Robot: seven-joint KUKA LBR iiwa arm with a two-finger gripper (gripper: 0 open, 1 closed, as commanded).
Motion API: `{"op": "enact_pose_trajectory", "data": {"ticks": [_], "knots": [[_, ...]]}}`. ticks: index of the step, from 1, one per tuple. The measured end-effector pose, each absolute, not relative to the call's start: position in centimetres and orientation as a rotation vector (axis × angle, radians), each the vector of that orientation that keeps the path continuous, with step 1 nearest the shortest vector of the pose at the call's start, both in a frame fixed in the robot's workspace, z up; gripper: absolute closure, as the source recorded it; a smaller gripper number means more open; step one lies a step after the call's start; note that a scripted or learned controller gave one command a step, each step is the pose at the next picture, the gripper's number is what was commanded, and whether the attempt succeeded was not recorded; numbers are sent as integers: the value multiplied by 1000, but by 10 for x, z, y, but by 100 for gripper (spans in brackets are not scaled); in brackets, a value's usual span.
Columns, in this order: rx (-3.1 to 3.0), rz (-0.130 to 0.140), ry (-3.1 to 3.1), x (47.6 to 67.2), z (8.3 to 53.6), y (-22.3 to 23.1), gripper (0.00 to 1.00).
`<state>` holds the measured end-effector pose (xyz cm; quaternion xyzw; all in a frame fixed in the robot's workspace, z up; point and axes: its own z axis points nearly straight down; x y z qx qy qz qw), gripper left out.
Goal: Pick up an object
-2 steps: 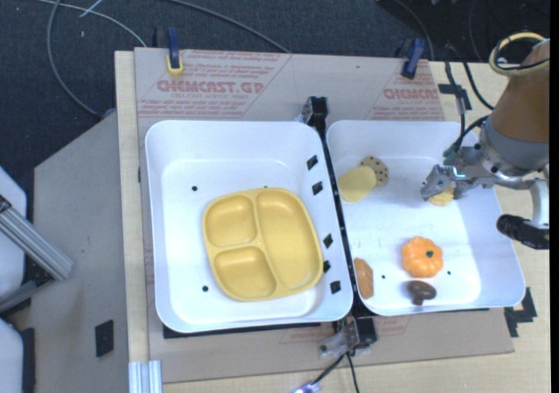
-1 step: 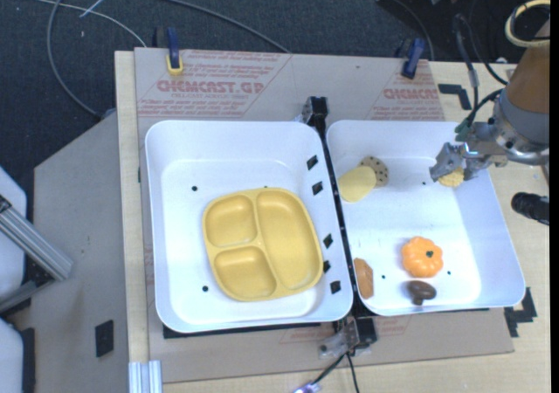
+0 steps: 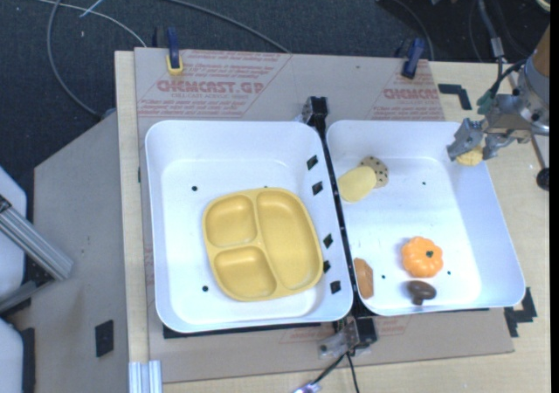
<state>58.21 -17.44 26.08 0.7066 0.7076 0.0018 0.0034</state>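
One yellow piece clamped in jaws | long axis unclear | over right bin rim

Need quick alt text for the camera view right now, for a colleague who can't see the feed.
The gripper sits at the right bin's far right corner with a small yellow object between its fingers. That bin holds a pale yellow piece, an orange pumpkin and two brown items; the left bin holds a yellow divided plate.
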Motion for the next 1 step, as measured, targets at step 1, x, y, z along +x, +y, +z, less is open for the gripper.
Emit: {"op": "enact_pose_trajectory", "data": {"ticks": [1], "knots": [[2216, 1, 2231, 584, 258, -112, 100]]}}
